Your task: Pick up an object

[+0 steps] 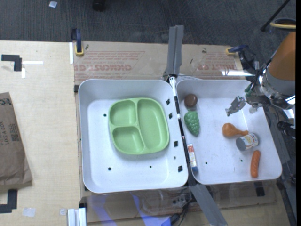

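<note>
Camera view: arm (282, 65) reaches from right, gripper (236, 106) spread over right bin (221, 166).

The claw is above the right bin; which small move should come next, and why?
Probably lower the claw toward the orange toy just below it in the right bin. That toy lies nearest and apart from the small can, and nothing sits between the fingers.
</note>
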You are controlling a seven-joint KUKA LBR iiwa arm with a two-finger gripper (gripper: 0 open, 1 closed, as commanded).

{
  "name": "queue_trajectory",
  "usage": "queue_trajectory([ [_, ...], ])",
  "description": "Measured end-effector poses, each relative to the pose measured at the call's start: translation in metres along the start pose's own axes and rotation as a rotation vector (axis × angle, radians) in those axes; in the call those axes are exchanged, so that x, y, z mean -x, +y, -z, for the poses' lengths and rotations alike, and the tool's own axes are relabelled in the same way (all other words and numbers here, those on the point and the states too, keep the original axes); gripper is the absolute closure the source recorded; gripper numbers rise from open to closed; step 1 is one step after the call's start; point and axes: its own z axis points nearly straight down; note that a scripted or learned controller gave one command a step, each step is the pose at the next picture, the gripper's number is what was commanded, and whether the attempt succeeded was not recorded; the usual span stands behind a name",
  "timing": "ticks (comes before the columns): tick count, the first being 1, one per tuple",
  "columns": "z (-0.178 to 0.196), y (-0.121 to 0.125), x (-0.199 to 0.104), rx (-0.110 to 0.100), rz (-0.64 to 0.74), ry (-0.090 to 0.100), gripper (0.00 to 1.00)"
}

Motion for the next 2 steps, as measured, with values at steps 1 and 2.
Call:
queue_trajectory([
  [1,-0.0673,-0.0442,-0.0084,0.000,-0.006,0.000,0.00],
  [2,-0.0613,-0.0444,-0.0076,-0.003,-0.010,0.002,1.00],
])
